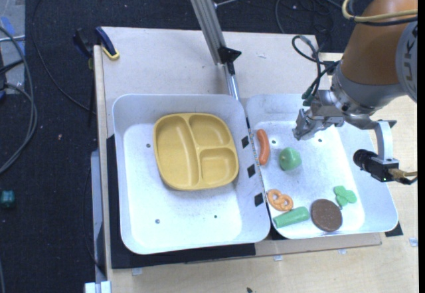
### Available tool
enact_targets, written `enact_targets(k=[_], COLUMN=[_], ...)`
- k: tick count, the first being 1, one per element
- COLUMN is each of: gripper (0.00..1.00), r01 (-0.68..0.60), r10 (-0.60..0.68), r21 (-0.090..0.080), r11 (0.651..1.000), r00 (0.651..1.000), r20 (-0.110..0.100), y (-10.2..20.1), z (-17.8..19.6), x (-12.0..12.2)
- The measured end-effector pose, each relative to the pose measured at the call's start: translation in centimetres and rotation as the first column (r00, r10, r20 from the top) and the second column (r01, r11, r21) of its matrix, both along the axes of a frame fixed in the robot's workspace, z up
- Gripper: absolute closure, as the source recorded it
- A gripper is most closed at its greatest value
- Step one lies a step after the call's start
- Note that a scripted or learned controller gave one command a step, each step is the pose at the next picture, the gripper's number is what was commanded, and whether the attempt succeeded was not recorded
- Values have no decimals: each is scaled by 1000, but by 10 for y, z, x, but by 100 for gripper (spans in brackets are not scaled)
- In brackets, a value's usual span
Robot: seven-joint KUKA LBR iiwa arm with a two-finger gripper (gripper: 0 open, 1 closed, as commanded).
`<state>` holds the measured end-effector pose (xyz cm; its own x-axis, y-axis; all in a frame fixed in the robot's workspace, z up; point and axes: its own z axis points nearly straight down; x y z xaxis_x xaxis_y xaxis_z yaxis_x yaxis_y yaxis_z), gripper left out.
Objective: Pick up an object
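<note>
The right bin [372,215] holds an orange sausage [263,146] along its left wall and a round green piece [289,159] beside it. A pretzel [279,201], a green pod [291,217], a brown cookie [326,214] and a small green leafy piece [344,196] lie near its front. My gripper [304,127] hangs over the bin's back half, up and to the right of the round green piece. Nothing shows between its fingers.
The left bin [139,218] bears a yellow divided plate [196,150]. A metal pole [207,12] slants down to the seam between the bins. A black camera unit [375,164] juts from the arm over the right bin's right wall.
</note>
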<state>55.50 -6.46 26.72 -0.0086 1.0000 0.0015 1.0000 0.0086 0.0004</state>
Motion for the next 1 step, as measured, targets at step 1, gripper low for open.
enact_targets(k=[1], gripper=[100], r01=[0], r10=[0], r21=[0], r11=[1000], r00=[1000], r20=[0], y=[52], z=[0], x=[4])
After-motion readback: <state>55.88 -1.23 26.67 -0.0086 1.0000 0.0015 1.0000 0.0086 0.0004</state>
